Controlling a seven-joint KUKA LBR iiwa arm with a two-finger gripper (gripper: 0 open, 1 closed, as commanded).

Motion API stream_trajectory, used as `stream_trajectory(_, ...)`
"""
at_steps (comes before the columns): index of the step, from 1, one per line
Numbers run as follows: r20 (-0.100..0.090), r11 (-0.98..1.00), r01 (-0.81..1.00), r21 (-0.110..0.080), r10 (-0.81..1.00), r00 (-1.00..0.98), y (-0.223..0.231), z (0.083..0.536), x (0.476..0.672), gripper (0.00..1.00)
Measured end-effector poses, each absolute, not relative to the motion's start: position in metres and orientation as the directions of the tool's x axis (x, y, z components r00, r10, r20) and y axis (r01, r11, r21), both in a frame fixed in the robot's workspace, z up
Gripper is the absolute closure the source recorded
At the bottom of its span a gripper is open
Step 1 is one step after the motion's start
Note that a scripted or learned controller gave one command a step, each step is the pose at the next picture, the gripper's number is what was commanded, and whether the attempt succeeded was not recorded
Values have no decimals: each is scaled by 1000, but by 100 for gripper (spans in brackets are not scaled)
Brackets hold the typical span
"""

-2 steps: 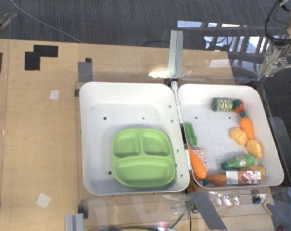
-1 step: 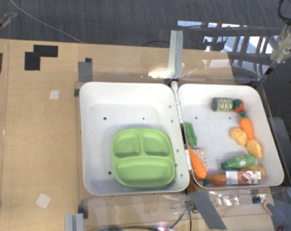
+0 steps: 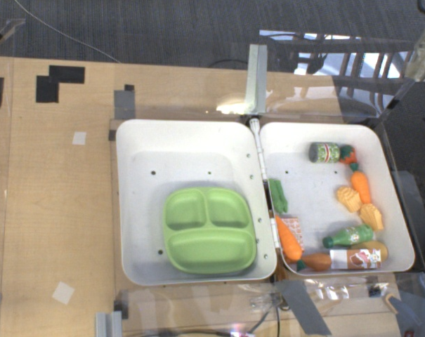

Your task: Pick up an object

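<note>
Well, we start big: the pale wooden worktop fills the left and the middle of the camera view, with black square marks near its upper left corner. On it sit the two shallow white bins, side by side and touching along their inner rims.

The left bin carries one thing, a green divided plate, lying flat in the near half, with two small compartments at the back and one long one in front.

The right bin has all the small stuff, so anything to pick up is over there. Along the near wall lies a brown sauce bottle on its side, white and red label showing. Just behind it, touching, is a green bottle, also lying down. Against the left wall there's a long carrot pointing toward the near corner, with a red and white packet tucked beside it and a green pod a bit farther back along the same wall.

Up at the far side lies a dark can with a green and red label. Near the right wall a shorter carrot slants down, then two yellow pieces, one just left of it and one nearer.

As for the tool, whether it is spread or pressed together I cannot tell.
</note>
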State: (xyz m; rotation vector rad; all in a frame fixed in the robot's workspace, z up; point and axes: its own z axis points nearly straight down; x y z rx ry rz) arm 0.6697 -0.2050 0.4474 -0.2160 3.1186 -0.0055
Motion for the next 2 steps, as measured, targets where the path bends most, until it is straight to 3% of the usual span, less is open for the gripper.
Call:
stream_trajectory(1,-11,947,-320,-5,-320,-947,-204,405,668,100)
stream_trajectory(2,-12,936,-353,-6,-353,-936,-204,416,670,100)
